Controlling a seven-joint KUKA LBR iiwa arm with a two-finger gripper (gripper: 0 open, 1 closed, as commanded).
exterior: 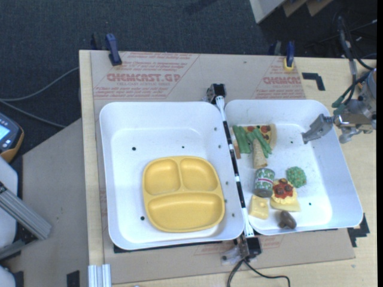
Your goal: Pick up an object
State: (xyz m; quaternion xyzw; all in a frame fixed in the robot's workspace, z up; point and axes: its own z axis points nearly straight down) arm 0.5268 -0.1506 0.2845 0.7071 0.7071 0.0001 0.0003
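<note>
We note both white bins (119, 130) look like thin moulded plastic, smooth with a soft sheen. The yellow plate (182, 193), well left of the gripper (323, 129), appears to be matt plastic. Toy foods just left of and below the gripper look like painted plastic; the small can (263, 182) has a glossy label. The gripper reads as dull grey metal. The bench board (149, 76) resembles matt printed cardboard. Dark floor (60, 17) looks like rough carpet.

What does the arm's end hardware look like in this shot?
At the view's right edge, over the right bin, the pincer is a blocky grey metal piece with a slanted grey finger pointing left. Dark cables loop above it, and a small teal-green bit sits beside the metal wrist block.
</note>
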